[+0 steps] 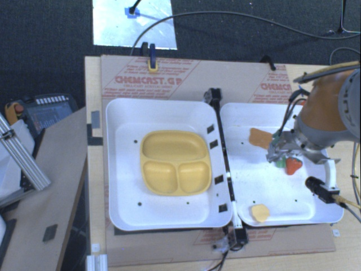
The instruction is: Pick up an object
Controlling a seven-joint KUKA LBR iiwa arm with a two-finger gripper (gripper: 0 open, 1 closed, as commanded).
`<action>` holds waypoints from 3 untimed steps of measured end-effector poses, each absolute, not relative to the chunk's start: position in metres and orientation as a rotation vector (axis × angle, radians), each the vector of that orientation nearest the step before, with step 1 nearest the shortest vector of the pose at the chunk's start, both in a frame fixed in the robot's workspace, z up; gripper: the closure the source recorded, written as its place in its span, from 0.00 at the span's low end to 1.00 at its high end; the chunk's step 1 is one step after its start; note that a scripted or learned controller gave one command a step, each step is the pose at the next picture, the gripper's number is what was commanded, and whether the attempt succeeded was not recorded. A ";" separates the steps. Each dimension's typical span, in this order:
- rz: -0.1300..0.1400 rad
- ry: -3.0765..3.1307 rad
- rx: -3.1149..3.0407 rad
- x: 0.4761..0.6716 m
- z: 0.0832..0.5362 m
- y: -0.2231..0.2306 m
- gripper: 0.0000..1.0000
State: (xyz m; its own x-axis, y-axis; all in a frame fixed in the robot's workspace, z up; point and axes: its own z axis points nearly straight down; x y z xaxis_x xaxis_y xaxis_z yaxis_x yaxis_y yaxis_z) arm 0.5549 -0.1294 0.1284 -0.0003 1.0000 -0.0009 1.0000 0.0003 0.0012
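From the overhead camera I see the arm (pixel 330 109) reaching in from the right over the right bin (pixel 248 168). My end effector (pixel 280 154) sits low there, and I cannot tell its state. A red and green toy (pixel 291 165) lies just beside it, an orange piece (pixel 260 137) close to its left, and a pale yellow piece (pixel 260 212) near the bin's front edge. The left bin (pixel 121 168) holds a yellow divided plate (pixel 175 161).
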 end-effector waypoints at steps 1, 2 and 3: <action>0.006 2.222 2.213 0.560 0.172 -0.128 1.00; 0.005 2.222 2.213 0.562 0.210 -0.129 1.00; 0.006 2.231 2.210 0.567 0.222 -0.075 1.00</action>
